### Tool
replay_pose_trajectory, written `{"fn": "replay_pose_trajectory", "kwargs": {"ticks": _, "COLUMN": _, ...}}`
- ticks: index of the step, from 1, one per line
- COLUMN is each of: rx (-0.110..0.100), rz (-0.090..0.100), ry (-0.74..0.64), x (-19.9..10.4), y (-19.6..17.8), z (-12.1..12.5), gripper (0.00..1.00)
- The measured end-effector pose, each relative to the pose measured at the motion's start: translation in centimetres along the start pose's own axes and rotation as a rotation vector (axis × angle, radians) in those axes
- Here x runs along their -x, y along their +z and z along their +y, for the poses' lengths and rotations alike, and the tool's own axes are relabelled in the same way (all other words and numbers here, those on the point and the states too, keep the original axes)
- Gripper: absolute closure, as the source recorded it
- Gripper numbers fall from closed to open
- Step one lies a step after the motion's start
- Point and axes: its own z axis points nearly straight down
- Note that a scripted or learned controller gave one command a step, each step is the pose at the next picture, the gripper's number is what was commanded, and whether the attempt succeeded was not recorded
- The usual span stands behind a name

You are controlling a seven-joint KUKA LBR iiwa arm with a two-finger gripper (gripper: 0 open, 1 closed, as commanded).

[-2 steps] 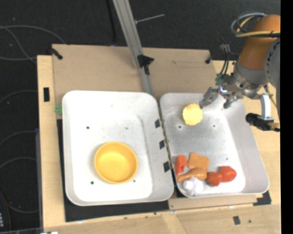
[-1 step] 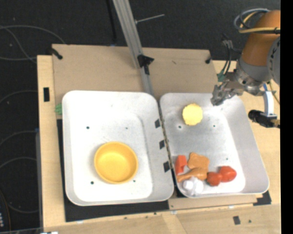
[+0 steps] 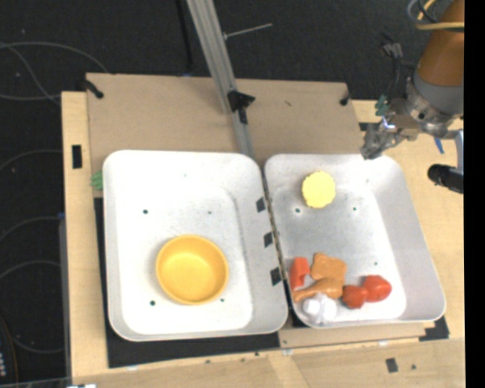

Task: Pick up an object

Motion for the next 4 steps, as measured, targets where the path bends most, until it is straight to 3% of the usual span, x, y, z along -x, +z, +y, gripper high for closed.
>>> {"fn": "replay_pose_trajectory", "kwargs": {"ticks": 1, "rx": -0.008, "rz": -0.002, "ry": 0.001, "x": 0.1, "y": 1.9, "z": 0.0, "gripper": 1.00}}
{"fn": "replay_pose_trajectory", "kwargs": {"ticks": 3, "rx": -0.007, "rz": 0.001, "ry": 0.000, "x": -9.8, "y": 2.7, "z": -0.9, "gripper": 1.00}}
{"fn": "replay_pose_trajectory", "kwargs": {"ticks": 4, "rx": -0.004, "rz": 0.003, "ry": -0.005, "x": -14.7, "y": 1.0, "z": -1.0, "gripper": 1.00}}
